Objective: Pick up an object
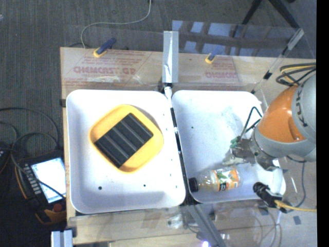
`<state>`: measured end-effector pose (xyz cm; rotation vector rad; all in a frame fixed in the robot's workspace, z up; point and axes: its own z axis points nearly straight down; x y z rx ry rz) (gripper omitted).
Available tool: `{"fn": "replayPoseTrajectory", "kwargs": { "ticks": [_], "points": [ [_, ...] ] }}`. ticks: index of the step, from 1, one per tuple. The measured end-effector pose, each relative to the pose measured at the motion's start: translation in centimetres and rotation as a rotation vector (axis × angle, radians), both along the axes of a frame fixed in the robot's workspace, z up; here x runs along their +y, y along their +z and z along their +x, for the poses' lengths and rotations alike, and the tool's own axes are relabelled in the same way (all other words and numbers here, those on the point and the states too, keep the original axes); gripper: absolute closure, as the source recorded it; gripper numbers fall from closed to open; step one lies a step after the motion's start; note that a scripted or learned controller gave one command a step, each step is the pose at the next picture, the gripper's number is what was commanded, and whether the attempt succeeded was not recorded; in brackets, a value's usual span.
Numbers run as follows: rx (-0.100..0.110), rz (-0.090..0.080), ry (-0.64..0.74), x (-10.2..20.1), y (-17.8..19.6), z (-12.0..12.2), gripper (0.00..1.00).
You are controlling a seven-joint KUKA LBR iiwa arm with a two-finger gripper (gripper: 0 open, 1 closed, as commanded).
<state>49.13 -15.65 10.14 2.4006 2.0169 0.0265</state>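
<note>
Bench (123,71) of pale wood carries two shallow white containers side by side. In the left bin (82,189), well apart from the gripper and far across the divider from it, lies a yellow tray with a dark ribbed top (126,138), untouched. The right bin (205,112) is where the arm (288,122) works, its orange band hanging over the bin's near corner. Below that band sits the gripper (240,152), low over the bin floor amid wires and metal parts; whether it is spread or closed I cannot tell, the view being too cluttered there.

Just beside the gripper, on its near side, lies a small bottle of orange drink (218,180) on its side, its dark cap pointing toward the divider. Nothing appears lifted: the bottle rests on the bin floor. By my judgement the pick is not yet done, with the grasp and the lift both left.
</note>
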Motion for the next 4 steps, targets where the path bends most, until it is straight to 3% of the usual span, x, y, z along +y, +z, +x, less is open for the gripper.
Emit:
{"fn": "replayPoseTrajectory", "kwargs": {
  "ticks": [1,2,3,4],
  "points": [
    [0.000,0.000,0.000,0.00,-0.01,-0.01,0.00],
    [0.001,-0.018,0.054,0.69,-0.94,-0.37,0.00],
    [0.000,-0.014,0.056,0.91,0.04,-0.21,1.00],
    [0.000,-0.014,0.057,0.92,0.04,-0.22,0.00]
  ]
}}
